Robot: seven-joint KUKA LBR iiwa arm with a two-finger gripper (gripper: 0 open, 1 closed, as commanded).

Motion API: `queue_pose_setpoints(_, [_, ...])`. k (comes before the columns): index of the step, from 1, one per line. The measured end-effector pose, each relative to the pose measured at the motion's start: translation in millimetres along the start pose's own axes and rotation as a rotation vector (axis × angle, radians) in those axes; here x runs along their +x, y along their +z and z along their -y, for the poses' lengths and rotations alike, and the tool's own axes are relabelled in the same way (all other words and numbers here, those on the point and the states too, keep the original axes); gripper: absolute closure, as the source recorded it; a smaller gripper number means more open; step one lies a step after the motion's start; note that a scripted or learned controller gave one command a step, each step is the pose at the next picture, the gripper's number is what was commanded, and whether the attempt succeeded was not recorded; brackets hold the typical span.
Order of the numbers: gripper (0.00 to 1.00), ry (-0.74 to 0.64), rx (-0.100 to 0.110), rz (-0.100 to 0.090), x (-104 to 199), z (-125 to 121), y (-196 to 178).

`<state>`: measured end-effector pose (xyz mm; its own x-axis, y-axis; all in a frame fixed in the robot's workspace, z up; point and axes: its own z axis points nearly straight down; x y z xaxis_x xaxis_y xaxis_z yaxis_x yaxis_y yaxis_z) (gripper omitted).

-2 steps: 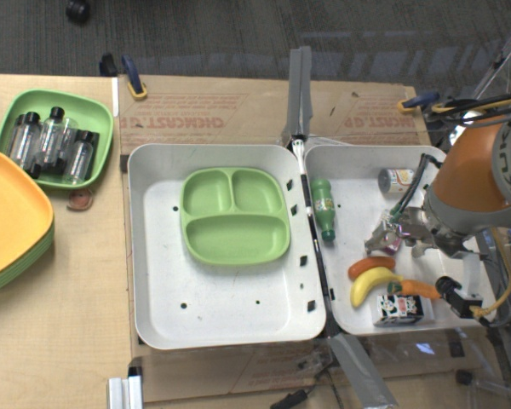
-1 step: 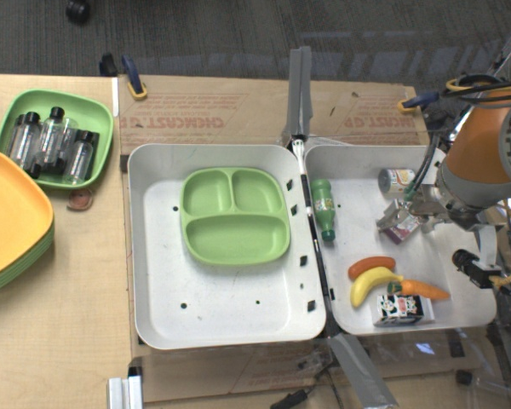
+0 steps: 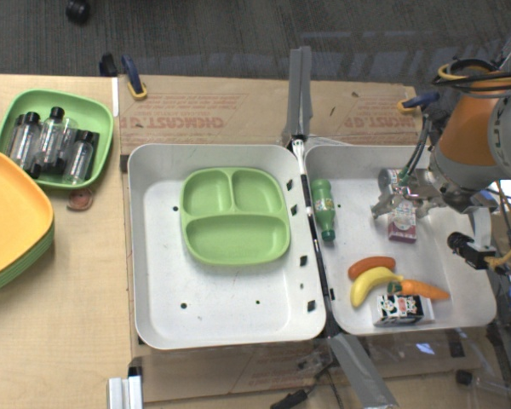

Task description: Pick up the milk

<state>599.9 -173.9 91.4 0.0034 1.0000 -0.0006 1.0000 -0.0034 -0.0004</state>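
Item: milk carton (image 3: 403, 308), not yet picked up; end effector (image 3: 402, 201) elsewhere in the right bin (image 3: 358, 173).

Milk: small black-and-white cow-patterned carton at the right bin's front edge, touching the carrot (image 3: 423, 290), just beside the banana (image 3: 370, 284). End effector: low over a small pink-and-white packet (image 3: 403, 225) near the bin's back, well apart from the milk; whether it grips anything, I cannot tell. Remaining, by my reckoning: reach, grasp, lift. Also: green bottle (image 3: 323, 209); green divided plate (image 3: 235, 215) in left bin (image 3: 153, 296). Writing: red lettering on the tabletop cardboard (image 3: 187, 118), upside down, unreadable; carton print too small.
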Motion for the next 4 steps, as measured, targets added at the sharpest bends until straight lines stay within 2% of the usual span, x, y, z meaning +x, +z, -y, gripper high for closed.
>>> queue_pose_setpoints(1, [0.0, -0.014, 0.04, -0.002, 27.0, -48.2, 7.8])
queue_pose_setpoints(2, [0.0, -0.031, 0.0, 0.001, -16.9, 1.1, -0.7])
queue_pose_setpoints(3, [0.0, 0.01, 0.001, -0.001, -6.7, 57.8, 0.1])
queue_pose_setpoints(4, [1.0, 0.014, 0.002, -0.001, -7.7, 58.0, -8.7])
